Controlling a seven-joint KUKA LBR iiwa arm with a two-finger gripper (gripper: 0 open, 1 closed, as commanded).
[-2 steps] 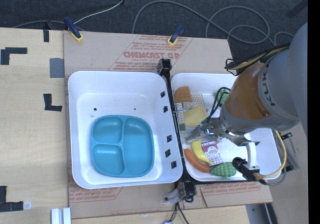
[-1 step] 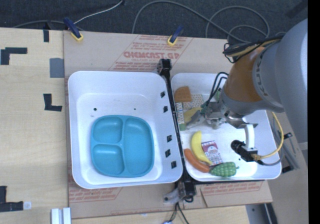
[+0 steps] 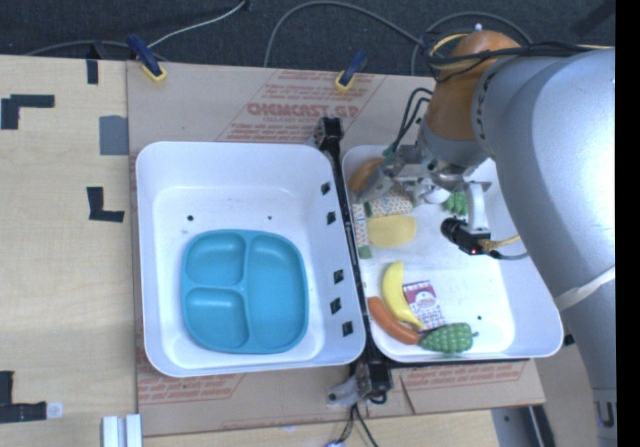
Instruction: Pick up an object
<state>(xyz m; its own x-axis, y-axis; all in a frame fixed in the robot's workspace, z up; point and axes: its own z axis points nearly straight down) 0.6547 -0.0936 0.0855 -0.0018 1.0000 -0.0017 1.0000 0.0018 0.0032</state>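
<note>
My gripper [image 3: 398, 178] is low in the back left part of the right bin [image 3: 520, 320], under the orange-banded wrist. It hovers over or touches a patterned pale packet [image 3: 388, 206], with an orange-brown item [image 3: 366, 173] just to its left. A yellow block [image 3: 391, 230] lies right in front of the packet. Nearer the front lie a banana [image 3: 394, 292], a red and white card [image 3: 423, 304], an orange sausage-like piece [image 3: 390, 321] and a bumpy green item [image 3: 446, 337]. I see nothing lifted off the bin floor.
The left bin [image 3: 165, 185] holds a blue divided plate [image 3: 245, 290]. A small green piece [image 3: 457, 203] lies by the wrist bracket. The black divider clips [image 3: 335, 225] run between the bins. The large grey arm covers the right bin's far right side.
</note>
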